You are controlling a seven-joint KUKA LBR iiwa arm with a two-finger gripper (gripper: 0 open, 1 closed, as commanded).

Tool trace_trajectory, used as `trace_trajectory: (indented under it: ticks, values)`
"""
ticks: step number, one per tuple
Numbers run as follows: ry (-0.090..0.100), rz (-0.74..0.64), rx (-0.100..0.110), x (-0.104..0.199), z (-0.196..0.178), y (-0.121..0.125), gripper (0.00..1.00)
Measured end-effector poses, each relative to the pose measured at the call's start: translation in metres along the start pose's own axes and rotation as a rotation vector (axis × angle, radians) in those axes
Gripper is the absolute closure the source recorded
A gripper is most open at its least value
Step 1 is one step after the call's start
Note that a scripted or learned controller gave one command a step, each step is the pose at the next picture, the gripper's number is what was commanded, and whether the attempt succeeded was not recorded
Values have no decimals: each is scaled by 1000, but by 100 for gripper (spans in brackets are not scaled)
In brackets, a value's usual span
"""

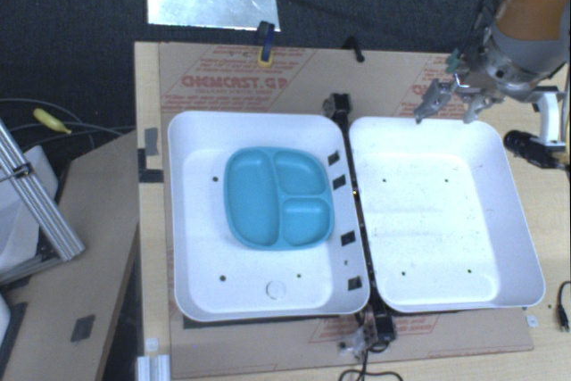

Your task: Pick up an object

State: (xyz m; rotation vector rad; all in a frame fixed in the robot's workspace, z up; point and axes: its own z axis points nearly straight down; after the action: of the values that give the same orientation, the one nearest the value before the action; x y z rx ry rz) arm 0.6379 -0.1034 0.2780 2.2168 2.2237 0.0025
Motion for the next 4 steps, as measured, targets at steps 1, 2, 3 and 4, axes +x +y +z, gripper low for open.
trace_trajectory:
  ticks: [1, 2, 3, 4]
  values:
    - [1, 4, 11, -17, 94, -41, 0]
    - [2, 5, 12, -26, 183, -89, 0]
    - [-1, 2, -1, -26, 167, -85, 100]
    - [5, -11, -5, 83, 89, -112, 100]
